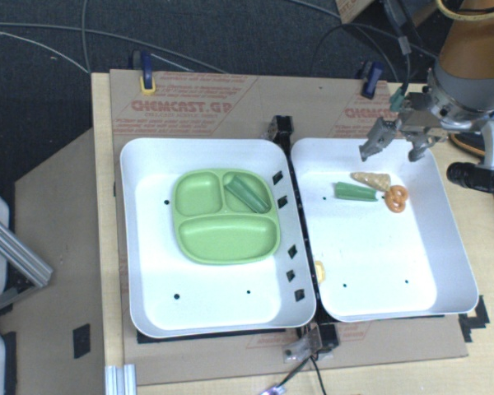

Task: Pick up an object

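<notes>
Over the far edge of the right bin: the gripper, fingers spread apart, nothing between them, one fingertip toward the bin divider and the other nearer the arm. Above and behind it, the grey wrist with its orange band, reaching in from the right.

Just below the gripper, on the bin floor: a small cluster of three items. Closest under the fingers, a pale tan wedge-shaped piece, possibly toy bread, though too small to tell. Touching or nearly touching it on the near side, a green elongated object, lying roughly crosswise. Beside that, toward the arm's side, an orange pretzel-like ring, just against the tan piece's end. All three apart from the fingers, resting on the white surface.

Well away from the gripper, across the divider, in the left bin: a light green divided plate with three compartments. Inside its far compartment on the divider side, a darker green oblong item, tilted diagonally.

Beyond the gripper, at the bench's far edge: a blue clamp; a second one far off toward the left corner.
</notes>
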Motion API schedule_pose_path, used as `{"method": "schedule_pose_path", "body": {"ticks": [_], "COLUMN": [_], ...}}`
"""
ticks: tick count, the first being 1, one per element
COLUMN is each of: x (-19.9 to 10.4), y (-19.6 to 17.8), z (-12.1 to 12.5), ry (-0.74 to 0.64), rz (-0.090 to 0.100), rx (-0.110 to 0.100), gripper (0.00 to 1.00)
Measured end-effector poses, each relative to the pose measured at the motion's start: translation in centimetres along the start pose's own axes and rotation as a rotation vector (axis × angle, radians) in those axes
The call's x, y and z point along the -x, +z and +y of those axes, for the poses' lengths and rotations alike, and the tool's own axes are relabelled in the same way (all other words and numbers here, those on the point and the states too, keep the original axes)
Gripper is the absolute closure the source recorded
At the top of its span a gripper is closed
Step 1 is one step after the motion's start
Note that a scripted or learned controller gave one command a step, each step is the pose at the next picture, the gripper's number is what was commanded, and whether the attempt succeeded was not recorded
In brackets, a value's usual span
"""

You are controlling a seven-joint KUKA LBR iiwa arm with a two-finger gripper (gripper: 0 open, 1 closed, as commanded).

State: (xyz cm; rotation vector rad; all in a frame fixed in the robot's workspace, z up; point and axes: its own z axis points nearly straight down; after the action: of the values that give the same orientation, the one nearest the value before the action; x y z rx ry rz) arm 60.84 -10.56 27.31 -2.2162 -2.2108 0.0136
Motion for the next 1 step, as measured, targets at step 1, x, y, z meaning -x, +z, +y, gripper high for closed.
{"method": "schedule_pose_path", "body": {"ticks": [1], "x": [-0.02], "y": [-0.74], "z": [0.18], "ry": [-0.002], "rz": [-0.001], "rx": [0.013], "gripper": [0.00]}}
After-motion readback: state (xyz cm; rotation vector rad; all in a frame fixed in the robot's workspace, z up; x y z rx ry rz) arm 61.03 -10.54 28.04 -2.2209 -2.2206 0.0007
